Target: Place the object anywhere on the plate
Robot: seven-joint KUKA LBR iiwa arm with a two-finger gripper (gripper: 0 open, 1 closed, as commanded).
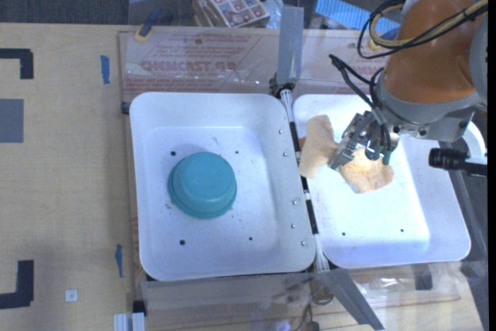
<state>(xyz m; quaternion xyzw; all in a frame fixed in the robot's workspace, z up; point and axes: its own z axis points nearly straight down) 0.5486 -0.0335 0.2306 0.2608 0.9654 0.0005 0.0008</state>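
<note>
My arm (434, 50) enters from upper right of frame | wrist angled down-left | gripper (364, 147) at right-centre, fingers apparently slightly parted, hard to tell from above

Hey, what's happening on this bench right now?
A grey and orange robot arm reaches into the right bin, its gripper low over a tan, bread-like piece. A second tan piece leans by the divider. A teal dish, apparently upside down, sits in the left bin. Nothing rests on it yet.
</note>
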